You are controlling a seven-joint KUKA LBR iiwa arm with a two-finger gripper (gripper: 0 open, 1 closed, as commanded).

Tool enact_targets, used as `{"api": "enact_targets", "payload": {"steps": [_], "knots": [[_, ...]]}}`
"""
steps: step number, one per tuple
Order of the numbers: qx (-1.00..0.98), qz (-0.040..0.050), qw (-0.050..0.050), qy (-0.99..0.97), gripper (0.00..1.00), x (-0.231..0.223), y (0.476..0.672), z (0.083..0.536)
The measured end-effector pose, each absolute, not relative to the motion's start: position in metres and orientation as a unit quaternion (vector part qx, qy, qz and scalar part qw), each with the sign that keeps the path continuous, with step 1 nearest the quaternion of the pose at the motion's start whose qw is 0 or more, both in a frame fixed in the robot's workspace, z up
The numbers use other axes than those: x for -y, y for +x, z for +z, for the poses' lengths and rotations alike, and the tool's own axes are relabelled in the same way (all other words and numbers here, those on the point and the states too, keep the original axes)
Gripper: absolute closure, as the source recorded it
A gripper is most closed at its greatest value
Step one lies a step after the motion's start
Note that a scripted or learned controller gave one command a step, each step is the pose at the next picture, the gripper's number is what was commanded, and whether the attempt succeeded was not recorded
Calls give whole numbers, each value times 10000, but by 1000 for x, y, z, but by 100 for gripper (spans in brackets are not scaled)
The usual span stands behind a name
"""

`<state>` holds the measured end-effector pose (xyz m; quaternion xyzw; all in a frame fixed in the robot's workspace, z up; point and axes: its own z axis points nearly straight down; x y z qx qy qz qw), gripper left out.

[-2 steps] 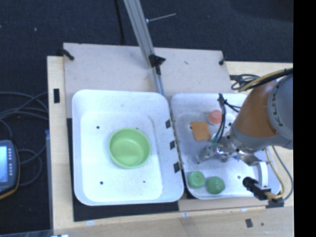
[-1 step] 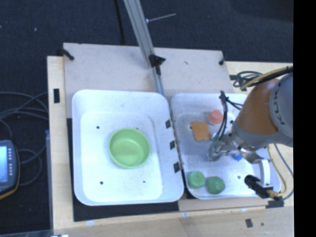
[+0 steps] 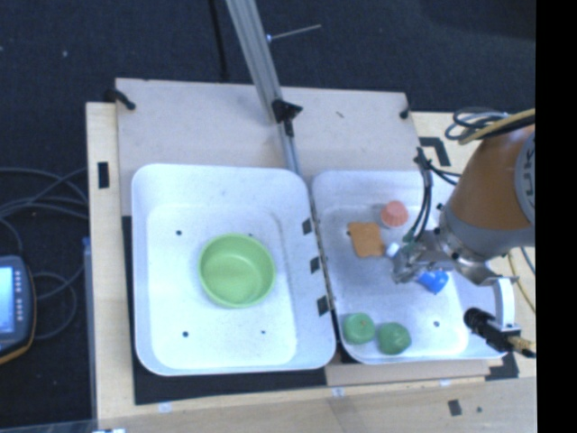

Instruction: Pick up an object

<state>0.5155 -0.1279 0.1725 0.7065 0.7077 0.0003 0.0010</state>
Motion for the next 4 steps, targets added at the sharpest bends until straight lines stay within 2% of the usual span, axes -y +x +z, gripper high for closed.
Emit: {"api": "enact_targets", "payload": {"steps": [1,2,4], "knots": [[-7079,3,9,7063,100,122,525,220],[-7076,-10,-7,7066,100,122,525,216],[-7087,-8,-8,7055,100,31,516,220]]}}
